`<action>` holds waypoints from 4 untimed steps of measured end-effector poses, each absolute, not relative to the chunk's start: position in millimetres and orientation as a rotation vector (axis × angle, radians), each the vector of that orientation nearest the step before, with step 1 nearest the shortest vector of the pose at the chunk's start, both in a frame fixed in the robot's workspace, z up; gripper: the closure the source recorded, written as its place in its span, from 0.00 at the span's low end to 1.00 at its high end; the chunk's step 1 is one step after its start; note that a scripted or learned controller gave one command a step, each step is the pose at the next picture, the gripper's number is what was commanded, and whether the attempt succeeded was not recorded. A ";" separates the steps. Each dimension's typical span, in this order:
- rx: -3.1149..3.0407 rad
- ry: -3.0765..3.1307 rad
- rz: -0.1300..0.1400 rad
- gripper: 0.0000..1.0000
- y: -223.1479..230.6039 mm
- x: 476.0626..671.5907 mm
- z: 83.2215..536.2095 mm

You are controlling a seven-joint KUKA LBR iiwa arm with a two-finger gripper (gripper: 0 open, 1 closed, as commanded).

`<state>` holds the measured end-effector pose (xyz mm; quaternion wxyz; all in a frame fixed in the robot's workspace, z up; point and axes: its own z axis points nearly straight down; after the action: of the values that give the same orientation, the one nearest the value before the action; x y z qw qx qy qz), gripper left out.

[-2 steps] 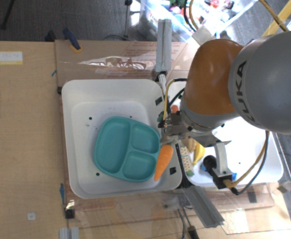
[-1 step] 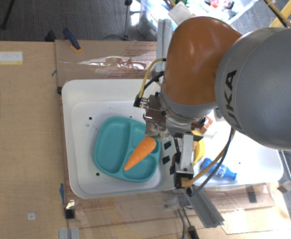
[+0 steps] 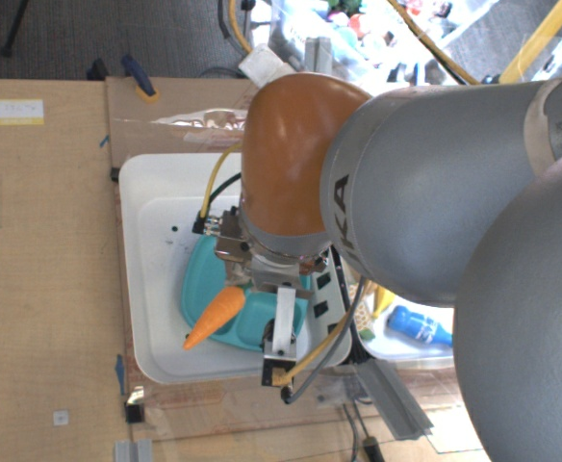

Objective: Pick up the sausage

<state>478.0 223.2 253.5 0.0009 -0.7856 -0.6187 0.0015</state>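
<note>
My gripper (image 3: 262, 279) hangs low over the left-hand bin (image 3: 156, 258) of the 2, above a teal dish (image 3: 199, 275). My own wrist covers it, so I cannot tell whether it is apart or together. 1 orange carrot (image 3: 214, 318) lies across the dish's edge, just beside the gripper, tip pointing to the bin's lower left. A blue bottle (image 3: 419, 325) lies in the right-hand bin (image 3: 406, 349). Where the sausage lies I cannot tell.
</note>
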 end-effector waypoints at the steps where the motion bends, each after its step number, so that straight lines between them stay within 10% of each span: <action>1: -2.210 -2.230 0.004 1.00 157.7 479.0 222.4; 2: -1.937 -2.476 -0.005 1.00 222.7 562.3 271.8; 3: -1.943 -2.471 -0.003 1.00 167.4 667.2 286.5; 4: -1.954 -2.464 -0.006 1.00 213.5 647.1 345.8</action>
<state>647.1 213.5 345.8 -0.0016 -0.6214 -0.7835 -0.0018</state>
